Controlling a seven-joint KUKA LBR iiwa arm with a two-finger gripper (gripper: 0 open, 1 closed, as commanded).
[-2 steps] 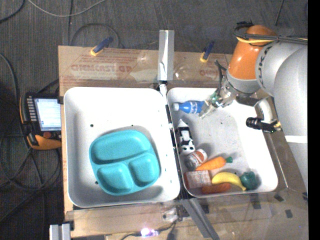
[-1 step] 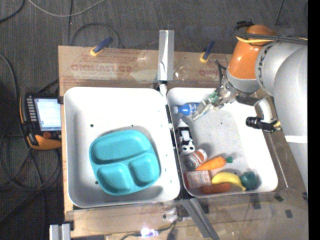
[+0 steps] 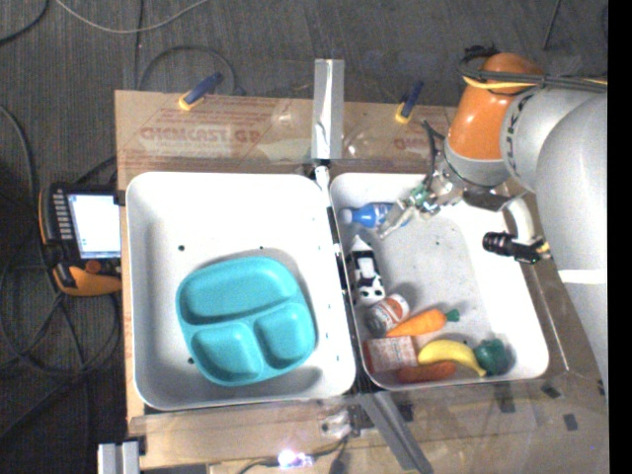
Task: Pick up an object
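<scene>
1. Toys lie in the right bin (image 3: 513,294), and most of them sit in a bunch along its near edge.
2. A yellow banana (image 3: 449,354) lies at that near edge, with a red toy (image 3: 427,371) just below it, touching it.
3. A dark green toy (image 3: 494,355) sits just to the right of the banana, in the near right corner.
4. An orange carrot (image 3: 420,322) with a green top lies a bit farther back, just above the banana.
5. Beside the carrot, to the left, lies a small can (image 3: 385,314) with a red and white label.
6. A little black and white toy (image 3: 367,282) sits behind the can, close to the wall between the two bins.
7. In the left bin (image 3: 148,265), a blue-green plate (image 3: 247,319) with three parts lies tilted a bit.
8. Farther back in the right bin, a blue and clear bottle (image 3: 370,214) lies near the far left corner.
9. The gripper (image 3: 420,201) hangs over the far part of the right bin, just to the right of the bottle.
10. I cannot tell if the gripper is open or closed, because it looks too small and blurry.
11. The arm (image 3: 553,166) is grey with an orange band, and it comes in from the right.
12. Behind the bins is a brown board (image 3: 217,136) with two clamps on it.
13. A handheld screen (image 3: 84,227) lies left of the bench.
</scene>
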